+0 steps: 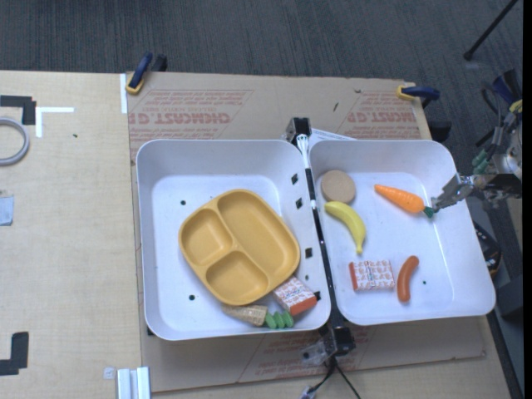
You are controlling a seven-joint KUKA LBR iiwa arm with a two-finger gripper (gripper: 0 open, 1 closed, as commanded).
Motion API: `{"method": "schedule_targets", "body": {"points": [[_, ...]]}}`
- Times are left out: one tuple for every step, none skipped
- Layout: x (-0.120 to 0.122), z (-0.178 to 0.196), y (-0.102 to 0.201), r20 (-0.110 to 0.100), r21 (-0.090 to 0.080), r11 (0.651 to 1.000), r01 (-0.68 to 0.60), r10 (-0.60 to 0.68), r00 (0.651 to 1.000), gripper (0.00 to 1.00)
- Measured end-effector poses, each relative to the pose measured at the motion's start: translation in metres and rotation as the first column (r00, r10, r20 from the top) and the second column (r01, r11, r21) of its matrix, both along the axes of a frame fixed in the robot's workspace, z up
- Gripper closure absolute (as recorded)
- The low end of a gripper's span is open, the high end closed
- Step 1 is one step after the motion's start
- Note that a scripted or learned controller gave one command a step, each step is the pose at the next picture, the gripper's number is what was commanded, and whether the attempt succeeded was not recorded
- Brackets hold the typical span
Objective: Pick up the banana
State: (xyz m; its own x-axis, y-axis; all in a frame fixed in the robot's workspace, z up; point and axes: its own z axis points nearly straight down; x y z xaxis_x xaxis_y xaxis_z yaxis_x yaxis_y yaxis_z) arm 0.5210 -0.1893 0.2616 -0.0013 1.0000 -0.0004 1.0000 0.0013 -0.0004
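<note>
The yellow banana (347, 220) lies in the right bin (453, 293), near its left wall, with its curve running from upper left to lower right. My gripper (447, 198) reaches in over the bin's right rim, close to the green end of the orange carrot (401, 199). It sits well to the right of the banana, with the carrot between them. Nothing is visibly held.
Also in the right bin are a round tan cookie (338, 187) just above the banana, a red-and-white packet (371, 274) and a sausage (406, 278). The left bin (158, 223) holds a yellow divided plate (238, 245) and some small food items (283, 306) at its front.
</note>
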Motion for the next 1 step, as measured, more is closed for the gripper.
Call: {"method": "schedule_targets", "body": {"points": [[0.0321,-0.0733,0.0691,-0.001,0.000,0.992,0.122,-0.122,0.992,0.00]]}}
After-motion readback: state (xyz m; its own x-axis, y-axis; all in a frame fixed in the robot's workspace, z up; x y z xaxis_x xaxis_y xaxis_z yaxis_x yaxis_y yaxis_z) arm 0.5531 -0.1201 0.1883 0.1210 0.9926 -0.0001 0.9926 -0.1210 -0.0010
